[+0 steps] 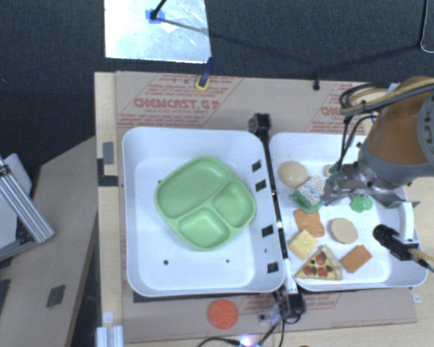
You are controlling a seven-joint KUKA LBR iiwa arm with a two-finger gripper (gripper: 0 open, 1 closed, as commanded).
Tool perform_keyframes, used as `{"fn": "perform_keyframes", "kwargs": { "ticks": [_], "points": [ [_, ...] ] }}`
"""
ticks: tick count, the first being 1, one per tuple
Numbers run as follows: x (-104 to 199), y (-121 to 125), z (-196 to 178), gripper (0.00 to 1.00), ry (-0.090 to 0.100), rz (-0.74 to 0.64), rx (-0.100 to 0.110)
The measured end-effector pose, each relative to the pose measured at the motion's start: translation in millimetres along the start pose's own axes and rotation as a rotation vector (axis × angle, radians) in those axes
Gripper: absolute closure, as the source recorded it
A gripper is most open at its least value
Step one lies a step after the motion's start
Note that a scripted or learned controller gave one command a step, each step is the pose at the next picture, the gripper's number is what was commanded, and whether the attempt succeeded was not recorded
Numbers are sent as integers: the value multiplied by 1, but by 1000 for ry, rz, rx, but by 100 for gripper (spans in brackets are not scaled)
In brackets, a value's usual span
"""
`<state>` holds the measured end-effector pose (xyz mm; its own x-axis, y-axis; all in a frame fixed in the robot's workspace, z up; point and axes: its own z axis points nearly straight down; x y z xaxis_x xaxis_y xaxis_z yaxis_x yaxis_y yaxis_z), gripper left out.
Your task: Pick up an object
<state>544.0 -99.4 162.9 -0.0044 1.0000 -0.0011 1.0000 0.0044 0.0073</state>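
Observation:
The right bin [398,275] holds several toy foods. A beige roll [293,173] lies at its back left. In front of it is a white-and-blue patterned piece [310,191] with a green edge. An orange slab [309,223], a yellow cheese wedge [302,243] and a pizza slice [320,264] run toward the front. A round tan biscuit [343,230], an orange cracker [356,258] and a small green piece [361,204] lie to the right. My gripper [333,188] is low in this bin, just right of the patterned piece. Nothing shows between the fingers.
The left bin [141,266] carries a green divided plate [205,202]. An orange disc [223,313] lies on the bench in front of the bins. A shiny foil sheet [157,20] sits beyond the bench at the back.

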Motion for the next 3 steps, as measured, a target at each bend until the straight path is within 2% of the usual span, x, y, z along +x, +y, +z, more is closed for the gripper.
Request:
{"fn": "perform_keyframes", "kwargs": {
  "ticks": [1, 2, 3],
  "points": [
    [-9, 4, -48, 100, 0, 1, 2],
    [-9, 6, -62, 100, 1, 0, 4],
    [39, 31, -71, 100, 3, -6, 3]
  ]
}}
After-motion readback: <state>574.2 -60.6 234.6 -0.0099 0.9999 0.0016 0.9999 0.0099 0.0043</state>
